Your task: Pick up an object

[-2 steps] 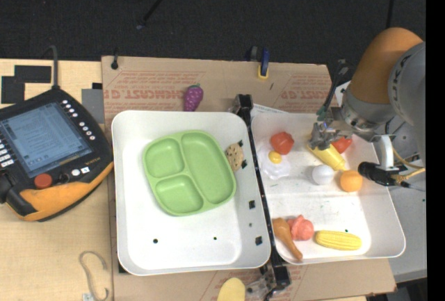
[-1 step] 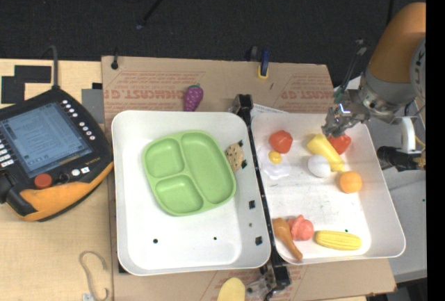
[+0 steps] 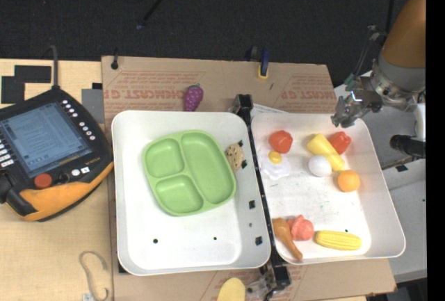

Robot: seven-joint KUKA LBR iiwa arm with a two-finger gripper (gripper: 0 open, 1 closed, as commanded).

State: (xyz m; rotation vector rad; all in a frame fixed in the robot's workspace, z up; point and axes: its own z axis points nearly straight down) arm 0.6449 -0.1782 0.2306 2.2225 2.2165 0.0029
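Start at the near edge of the right bin (image 3: 389,240): a corn cob (image 3: 338,240) lies by its near right corner, with a pink piece (image 3: 302,228) and a carrot (image 3: 286,238) touching each other toward the near left corner. Mid-bin you have an orange ball (image 3: 348,181) by the right wall, a white ball (image 3: 319,166) just beside it, and a yellow banana-like piece (image 3: 324,150) running up toward a red block (image 3: 340,142) at the far right. A red tomato-like piece (image 3: 281,140) sits near the far left corner, with a small yellow-and-white item (image 3: 275,164) under it. The left bin (image 3: 132,223) carries a green divided plate (image 3: 188,172) in its middle and a spotted biscuit (image 3: 235,156) by its right wall. Beyond the bins, a purple grape bunch (image 3: 193,96) lies on the cardboard sheet (image 3: 299,87), and a teach pendant (image 3: 45,147) rests off to the left. The gripper (image 3: 345,114) hangs over the far right corner of the right bin, above the rim and apart from everything; whether its fingers stand apart or together you cannot tell, and nothing shows between them. Read this as the approach step: no object is chosen by contact yet. The red block is nearest; you would need the arm to come in over the wall and descend straight, keeping off the banana-like piece that touches it.
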